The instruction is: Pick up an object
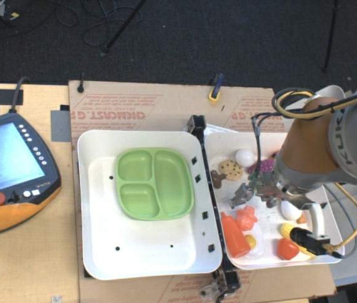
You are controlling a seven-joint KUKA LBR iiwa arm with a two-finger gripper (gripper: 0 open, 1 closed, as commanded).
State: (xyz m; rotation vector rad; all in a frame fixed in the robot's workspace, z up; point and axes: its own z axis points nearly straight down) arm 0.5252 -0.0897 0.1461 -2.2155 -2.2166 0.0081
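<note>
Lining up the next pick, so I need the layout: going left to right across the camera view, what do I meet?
In order: teach pendant → green divided plate, lying in the left bin → cookie → white ball → red piece. Other small items overlap these, so I left them out.

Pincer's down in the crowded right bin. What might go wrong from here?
The pincer sits among closely packed items: the cookie, pink piece and white ball lie near, so it may shove them or catch two at once. The arm hides part of the purple item, so a slip there might go unseen.
</note>
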